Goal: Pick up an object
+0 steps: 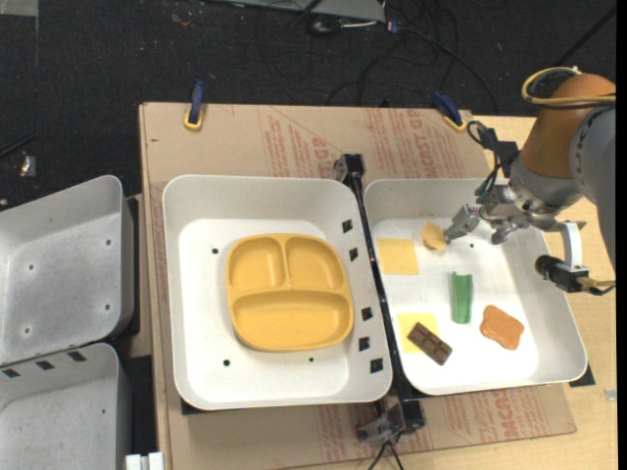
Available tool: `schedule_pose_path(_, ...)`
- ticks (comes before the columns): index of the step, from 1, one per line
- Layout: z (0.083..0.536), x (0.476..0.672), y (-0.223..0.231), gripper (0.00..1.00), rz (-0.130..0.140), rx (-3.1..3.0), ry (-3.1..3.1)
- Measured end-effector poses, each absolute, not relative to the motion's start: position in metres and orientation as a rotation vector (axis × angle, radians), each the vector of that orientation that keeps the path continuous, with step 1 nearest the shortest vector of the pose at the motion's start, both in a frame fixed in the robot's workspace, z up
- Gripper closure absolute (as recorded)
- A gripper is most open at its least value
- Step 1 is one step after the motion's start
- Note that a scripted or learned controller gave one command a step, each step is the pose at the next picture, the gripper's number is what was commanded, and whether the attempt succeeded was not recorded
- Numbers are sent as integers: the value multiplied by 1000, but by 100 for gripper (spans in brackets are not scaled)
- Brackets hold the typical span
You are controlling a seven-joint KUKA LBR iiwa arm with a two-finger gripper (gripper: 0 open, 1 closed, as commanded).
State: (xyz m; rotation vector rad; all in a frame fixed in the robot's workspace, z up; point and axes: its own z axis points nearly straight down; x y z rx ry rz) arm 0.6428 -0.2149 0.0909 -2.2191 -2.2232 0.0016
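The left white bin (186, 262) holds a yellow divided plastic plate (290, 292). The right white bin (549, 360) holds a pale yellow square slice (398, 256), a small round yellow piece (434, 235), a green block (461, 297), an orange toast-like piece (502, 327) and a brown chocolate bar (428, 341). The hand (468, 221) hangs beside the round piece, fingers spread, gripping nothing.

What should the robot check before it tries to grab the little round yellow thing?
1. The end effector is close to the yellow piece: ok, just to its right.
2. The yellow piece is between the fingers: not ok.
3. The piece lies free of the pale yellow square: cannot tell, they sit very close.
4. The green block, brown bar and orange piece are out of the way: ok, they lie nearer the front.
5. The piece sits away from the right bin's wall: ok.
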Motion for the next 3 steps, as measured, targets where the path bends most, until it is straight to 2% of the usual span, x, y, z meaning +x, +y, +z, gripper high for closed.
schedule_pose_path(1,103,644,-215,100,-1,-2220,-2228)
schedule_pose_path(3,206,635,-211,100,-4,-2227,-2225)
